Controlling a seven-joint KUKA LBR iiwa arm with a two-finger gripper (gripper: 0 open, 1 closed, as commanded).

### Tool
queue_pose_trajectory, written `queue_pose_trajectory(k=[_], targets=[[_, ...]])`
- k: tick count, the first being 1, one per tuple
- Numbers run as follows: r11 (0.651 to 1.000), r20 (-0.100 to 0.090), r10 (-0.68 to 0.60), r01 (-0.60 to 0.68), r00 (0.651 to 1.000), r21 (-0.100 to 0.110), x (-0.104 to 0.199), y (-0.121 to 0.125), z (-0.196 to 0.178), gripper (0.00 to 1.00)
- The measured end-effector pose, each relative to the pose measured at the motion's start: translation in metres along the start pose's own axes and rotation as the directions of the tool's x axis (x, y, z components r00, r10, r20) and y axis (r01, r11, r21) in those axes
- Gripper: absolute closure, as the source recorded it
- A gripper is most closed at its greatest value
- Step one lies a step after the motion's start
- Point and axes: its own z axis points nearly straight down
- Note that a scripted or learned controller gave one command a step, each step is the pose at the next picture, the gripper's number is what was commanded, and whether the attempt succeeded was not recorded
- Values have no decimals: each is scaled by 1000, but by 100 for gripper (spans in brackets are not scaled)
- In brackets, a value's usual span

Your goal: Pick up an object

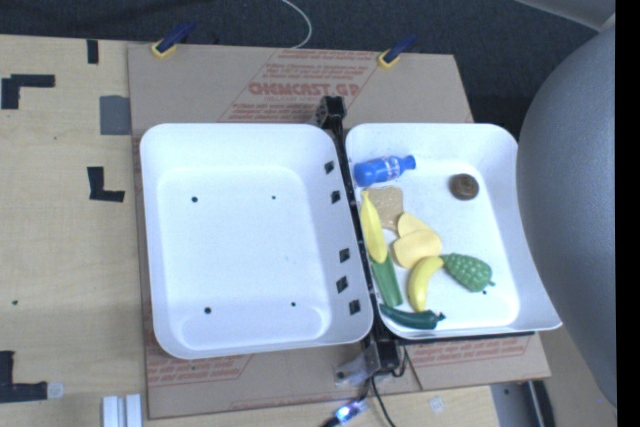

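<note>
While awaiting a pick: toys crowded against left wall of right shallow white bin (500, 150), small blue plastic bottle (383, 169) farthest; claw state indeterminable.

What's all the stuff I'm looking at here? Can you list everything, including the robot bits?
Bins: 2, white, side by side on cardboard; left bin, right bin.
Bottle: 1, blue with white cap, right bin, top left.
Round brown object: 1, right bin, upper right, apart from the rest.
Banana: 1, yellow, right bin, lower middle.
Pale yellow long piece: 1, along the right bin's left wall.
Yellow lumpy pieces: 2 or so, right bin centre.
Tan piece: 1, below the bottle.
Green bumpy fruit: 1, right of the banana.
Dark green long vegetables: about 2, right bin's lower left.
Cardboard sheet: 1, brown, under bins.
Clips: 2, blue and yellow, cardboard's top corners.
Robot arm: 1, grey, right edge.
</note>
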Motion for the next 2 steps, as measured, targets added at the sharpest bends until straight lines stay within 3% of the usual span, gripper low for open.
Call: queue_pose_trajectory(k=[1,2], targets=[[1000,7,3,-3,1000,15,-1,0,80,100],[1000,-1,0,0,1000,-1,0,0,0,100]])
